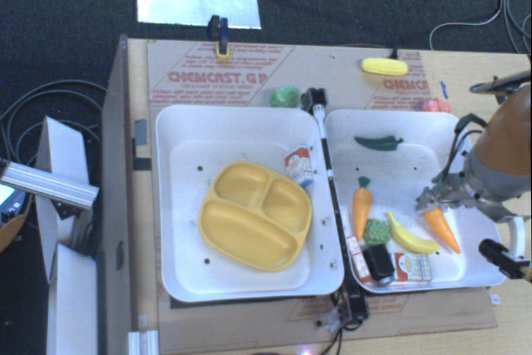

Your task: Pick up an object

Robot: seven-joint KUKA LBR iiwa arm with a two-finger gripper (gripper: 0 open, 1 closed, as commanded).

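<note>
The right bin holds a dark green pepper, an orange carrot, a green knobbly piece, a yellow banana, a second carrot, a black block and a small printed carton. My gripper is low over the right side of this bin, just above the top end of the second carrot. I see nothing lifted off the bin floor.
The left bin carries a yellow divided plate and a small carton. Behind the bins lie a yellow corn cob, a green item and a red item. A clamp stands at the bench's back edge.
</note>
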